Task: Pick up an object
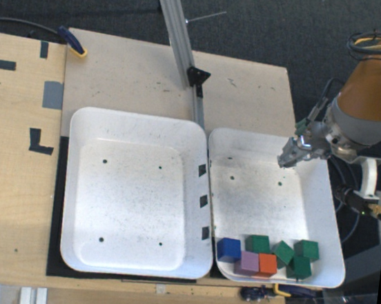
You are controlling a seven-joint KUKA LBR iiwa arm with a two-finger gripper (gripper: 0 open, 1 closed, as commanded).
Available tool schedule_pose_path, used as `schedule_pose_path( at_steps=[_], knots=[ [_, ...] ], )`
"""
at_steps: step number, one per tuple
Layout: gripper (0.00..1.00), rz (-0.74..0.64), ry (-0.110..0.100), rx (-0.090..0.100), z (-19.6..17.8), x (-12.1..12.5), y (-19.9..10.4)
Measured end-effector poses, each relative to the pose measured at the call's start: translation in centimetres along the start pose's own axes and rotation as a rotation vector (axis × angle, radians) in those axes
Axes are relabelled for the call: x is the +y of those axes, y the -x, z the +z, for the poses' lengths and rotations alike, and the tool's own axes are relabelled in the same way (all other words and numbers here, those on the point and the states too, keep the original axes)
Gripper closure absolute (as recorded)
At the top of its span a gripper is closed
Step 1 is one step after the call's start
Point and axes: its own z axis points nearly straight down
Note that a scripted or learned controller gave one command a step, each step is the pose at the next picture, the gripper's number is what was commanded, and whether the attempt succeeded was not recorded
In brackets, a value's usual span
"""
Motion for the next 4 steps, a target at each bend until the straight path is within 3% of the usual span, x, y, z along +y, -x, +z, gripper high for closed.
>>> schedule_pose_path(
  at_steps=[4],
  knots=[
    [1.00, -0.007, -0.004, 0.002, 3.2, -5.9, -22.1]
  ],
)
